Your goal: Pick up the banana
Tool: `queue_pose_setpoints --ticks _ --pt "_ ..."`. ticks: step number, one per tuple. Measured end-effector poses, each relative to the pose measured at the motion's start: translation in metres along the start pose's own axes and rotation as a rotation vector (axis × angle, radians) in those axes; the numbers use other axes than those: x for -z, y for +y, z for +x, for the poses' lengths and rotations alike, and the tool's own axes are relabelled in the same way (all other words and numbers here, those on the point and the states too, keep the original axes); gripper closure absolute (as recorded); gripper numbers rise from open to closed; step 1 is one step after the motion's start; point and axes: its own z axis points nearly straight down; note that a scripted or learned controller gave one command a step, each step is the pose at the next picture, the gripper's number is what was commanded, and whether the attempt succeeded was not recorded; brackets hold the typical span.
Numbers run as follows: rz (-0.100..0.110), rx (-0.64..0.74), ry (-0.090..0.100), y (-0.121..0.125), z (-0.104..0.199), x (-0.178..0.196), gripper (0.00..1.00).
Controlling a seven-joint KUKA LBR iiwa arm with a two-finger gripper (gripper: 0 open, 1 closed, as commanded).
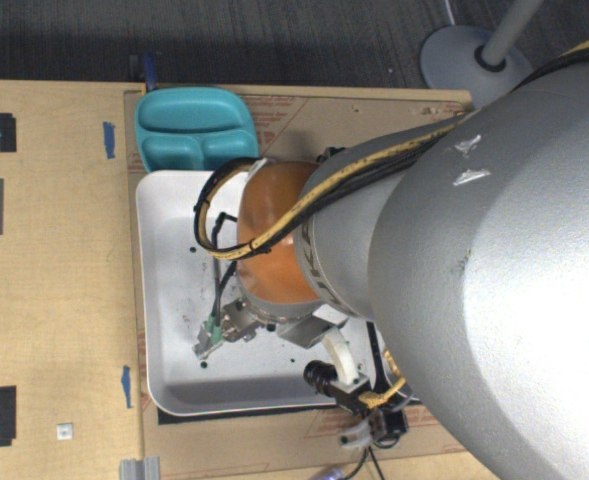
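The grey arm with its orange band (274, 233) reaches in from the right and hangs low over the left white bin (164, 268). It covers most of that bin's floor. The gripper sits under the wrist near a small green part (211, 335), and the arm hides its tips. I see no banana on the bare strip of bin floor along the left and bottom edges.
A teal plastic tray (194, 128) stands just behind the bin's far edge. Black and yellow cables (214, 218) loop off the wrist. The tan bench (44, 268) stretches to the left, with blue tape marks (109, 140) near the bin.
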Motion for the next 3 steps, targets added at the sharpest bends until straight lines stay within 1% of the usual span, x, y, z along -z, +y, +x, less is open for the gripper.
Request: queue_pose_setpoints --ticks 1,2,3 --pt "0.003 -0.637 -0.001 -0.002 -0.002 -0.035 0.0" --pt "0.004 -1.032 0.002 0.005 0.009 -0.045 0.0" --pt "-0.001 -1.858 0.004 0.01 0.006 -0.045 0.0"
